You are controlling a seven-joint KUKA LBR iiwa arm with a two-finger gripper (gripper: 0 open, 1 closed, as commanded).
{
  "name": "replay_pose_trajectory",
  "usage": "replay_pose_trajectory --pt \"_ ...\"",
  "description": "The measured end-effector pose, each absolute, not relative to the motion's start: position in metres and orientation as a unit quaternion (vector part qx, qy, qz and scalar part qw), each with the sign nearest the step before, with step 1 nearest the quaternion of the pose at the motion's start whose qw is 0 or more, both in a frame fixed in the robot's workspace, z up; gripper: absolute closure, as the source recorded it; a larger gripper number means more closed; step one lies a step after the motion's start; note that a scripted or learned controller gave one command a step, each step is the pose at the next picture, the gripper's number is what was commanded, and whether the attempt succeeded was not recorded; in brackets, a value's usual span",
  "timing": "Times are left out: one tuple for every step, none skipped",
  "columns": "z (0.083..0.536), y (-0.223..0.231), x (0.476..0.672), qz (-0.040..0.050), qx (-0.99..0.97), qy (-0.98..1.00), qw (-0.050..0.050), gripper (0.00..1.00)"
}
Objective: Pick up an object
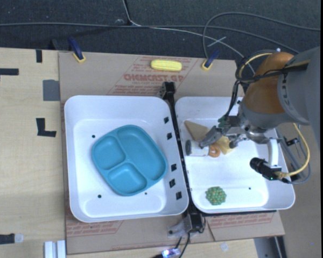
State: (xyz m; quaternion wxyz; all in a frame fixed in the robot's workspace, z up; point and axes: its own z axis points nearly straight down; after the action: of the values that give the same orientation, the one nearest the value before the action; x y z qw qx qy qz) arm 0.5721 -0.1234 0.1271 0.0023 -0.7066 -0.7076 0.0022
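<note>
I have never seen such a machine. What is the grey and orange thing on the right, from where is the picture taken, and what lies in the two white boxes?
It is a robot arm, photographed by one camera fixed above the bench, looking down at a slant. At its end is a two-finger gripper, low over the right bin. The left bin holds a blue divided plate. The right bin holds a green bumpy ball, a tan wedge and a small orange object under the gripper. Whether anything is held is unclear. A yellow corn cob lies on the cardboard behind the bins.

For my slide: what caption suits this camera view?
Gripper over small orange object in right bin.
</note>
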Motion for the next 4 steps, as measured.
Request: replay_pose_trajectory --pt "0.14 -0.123 0.573 0.0006 -0.707 -0.708 0.001 1.0" --pt "0.202 -0.12 0.579 -0.0015 -0.706 -0.708 -0.002 1.0" --pt "0.245 -0.12 0.58 -0.0011 -0.707 -0.708 -0.002 1.0" --pt "0.247 -0.061 0.567 0.0 -0.705 -0.709 0.001 1.0"
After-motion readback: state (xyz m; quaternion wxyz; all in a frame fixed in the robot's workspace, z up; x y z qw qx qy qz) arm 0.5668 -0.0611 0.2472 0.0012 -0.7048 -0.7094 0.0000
